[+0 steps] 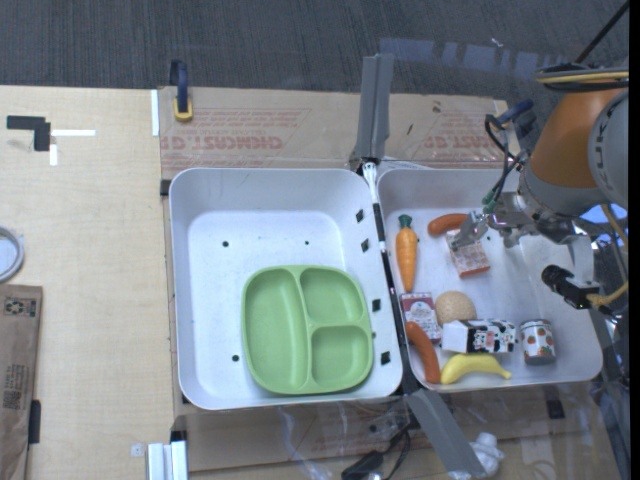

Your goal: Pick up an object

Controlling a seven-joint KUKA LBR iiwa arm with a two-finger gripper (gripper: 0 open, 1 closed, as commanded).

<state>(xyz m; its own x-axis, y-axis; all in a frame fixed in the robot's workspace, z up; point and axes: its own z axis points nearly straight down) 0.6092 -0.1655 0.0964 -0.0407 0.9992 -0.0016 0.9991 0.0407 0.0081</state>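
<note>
Arm comes in from the right edge of the frame, orange band at upper right. Tool (pixel 478 230) sits low in the upper part of the right bin (pixel 590 368), right over a small red-and-white packet (pixel 471 259). Can't tell whether the fingers are spread or closed, or whether they touch the packet.

Right bin contents:
- carrot (pixel 406 252) upright along the left wall, green top up
- orange-red sausage (pixel 447 224) just left of the tool, near the top wall
- strawberry carton (pixel 421 313) lower left, round tan bun (pixel 455 306) just beside it
- second orange-red sausage (pixel 424 351) below the carton, slanted
- black-and-white milk carton (pixel 480 337) lying on its side, banana (pixel 475 368) just under it
- small can (pixel 538 340) at lower right, apart from the rest

Left bin (pixel 200 268) carries a green three-compartment plate (pixel 300 368) at lower centre.

Bench (pixel 80 268): tape roll (pixel 8 256) at the left edge.
</note>
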